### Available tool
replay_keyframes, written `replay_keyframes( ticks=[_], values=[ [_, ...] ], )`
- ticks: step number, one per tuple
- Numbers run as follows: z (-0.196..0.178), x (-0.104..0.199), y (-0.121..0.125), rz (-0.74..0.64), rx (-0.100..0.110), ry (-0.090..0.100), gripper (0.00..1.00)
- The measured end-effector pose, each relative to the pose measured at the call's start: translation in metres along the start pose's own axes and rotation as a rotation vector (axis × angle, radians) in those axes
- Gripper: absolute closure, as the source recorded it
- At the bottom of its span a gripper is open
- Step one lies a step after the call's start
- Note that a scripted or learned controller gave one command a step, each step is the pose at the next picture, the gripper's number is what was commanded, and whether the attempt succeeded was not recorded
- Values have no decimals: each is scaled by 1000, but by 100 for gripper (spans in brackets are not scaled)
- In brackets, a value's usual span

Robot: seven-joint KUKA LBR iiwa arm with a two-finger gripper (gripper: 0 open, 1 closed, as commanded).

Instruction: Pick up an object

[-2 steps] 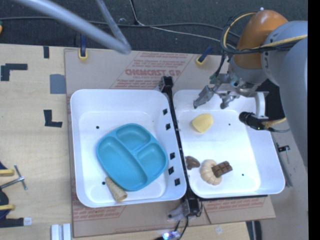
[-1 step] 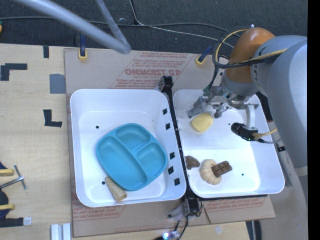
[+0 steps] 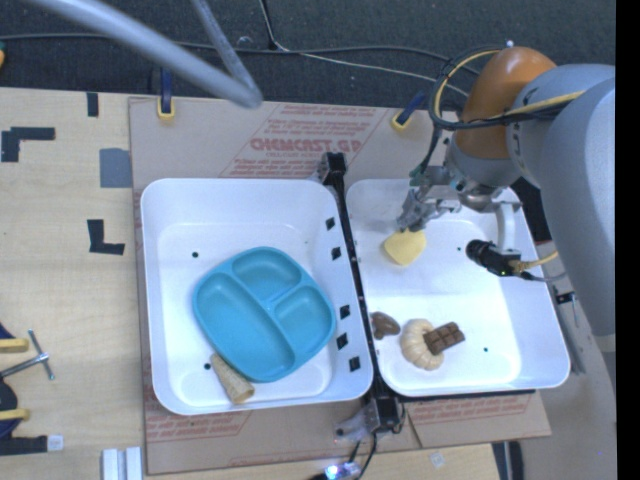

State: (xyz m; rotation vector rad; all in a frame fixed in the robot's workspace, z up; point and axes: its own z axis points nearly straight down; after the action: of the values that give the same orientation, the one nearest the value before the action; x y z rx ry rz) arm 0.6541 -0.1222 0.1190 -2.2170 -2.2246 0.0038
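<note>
The arm [image 3: 560,128] comes in from the right, grey casing with the orange band [image 3: 505,83] bright above the wrist, and its hand [image 3: 415,216] sits low over the far part of the right bin [image 3: 540,318]. The dark fingers point down toward a pale yellow object [image 3: 405,247], and their tips look to be touching its upper edge or hanging just above it. Whether those fingers are parted or closed cannot be told from this angle, and nothing shows the yellow piece caught between them.

That yellow piece lies on the bin floor near the divider between the 2 bins. Nearer the front of the same bin there are 3 more items: a small brown lump [image 3: 384,323] by the divider, a cream ring-shaped piece [image 3: 416,343] just beside it, and a dark brown block [image 3: 444,339] resting against the ring.

Over in the left bin [image 3: 170,268], a blue sectioned plate [image 3: 263,311] with 3 compartments takes up the middle, and a tan cone-like piece [image 3: 232,378] lies at the plate's front edge. Both bins sit on brown cardboard [image 3: 300,138] spread across the desk [image 3: 60,268].
</note>
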Motion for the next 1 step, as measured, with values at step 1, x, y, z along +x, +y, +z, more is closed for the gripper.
replay_keyframes(
  ticks=[1],
  values=[
    [-53,-1,10,2,-4,1,100]
  ],
)
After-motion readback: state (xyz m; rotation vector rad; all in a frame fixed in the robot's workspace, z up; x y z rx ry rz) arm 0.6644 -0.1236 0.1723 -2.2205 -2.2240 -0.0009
